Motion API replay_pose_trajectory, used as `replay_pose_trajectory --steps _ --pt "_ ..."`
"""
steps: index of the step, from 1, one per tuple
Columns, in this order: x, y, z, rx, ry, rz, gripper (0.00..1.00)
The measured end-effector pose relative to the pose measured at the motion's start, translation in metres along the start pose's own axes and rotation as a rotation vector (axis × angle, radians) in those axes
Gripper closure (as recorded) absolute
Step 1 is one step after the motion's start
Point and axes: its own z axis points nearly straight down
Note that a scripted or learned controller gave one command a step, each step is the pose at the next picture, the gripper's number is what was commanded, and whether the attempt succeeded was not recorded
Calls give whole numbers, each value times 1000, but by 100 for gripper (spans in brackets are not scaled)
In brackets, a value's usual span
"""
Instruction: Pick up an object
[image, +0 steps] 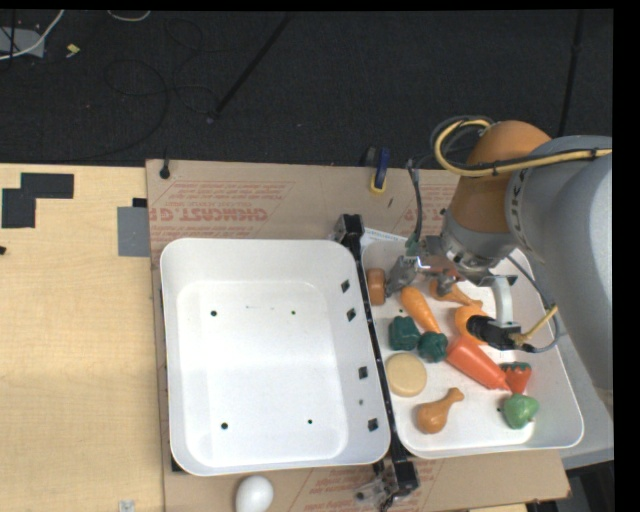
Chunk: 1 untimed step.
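The right bin (560, 425) holds several toy foods. A slim orange carrot (420, 309) lies near the bin's upper middle, with two dark green pieces (403, 333) (432, 346) just below it. A bigger carrot (478, 363), a beige disc (406, 376), a drumstick (440, 410), a red piece (517, 377) and a green piece (519, 410) lie lower down. A small brown item (376, 287) rests against the left wall. My gripper (424, 270) hangs low over the bin's upper part, right above the slim carrot's top end. Nothing is visibly held.
The left bin (190, 300) sits beside the right one, with a black divider (362, 330) between them. A white ball (254, 493) lies on the bench below the left bin. A blue clamp (379, 170) stands at the board's far edge. The arm covers the right bin's upper right corner.
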Motion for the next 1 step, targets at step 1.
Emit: replay_pose_trajectory --steps 1 --pt "-3 -1 20 3 -10 4 0"
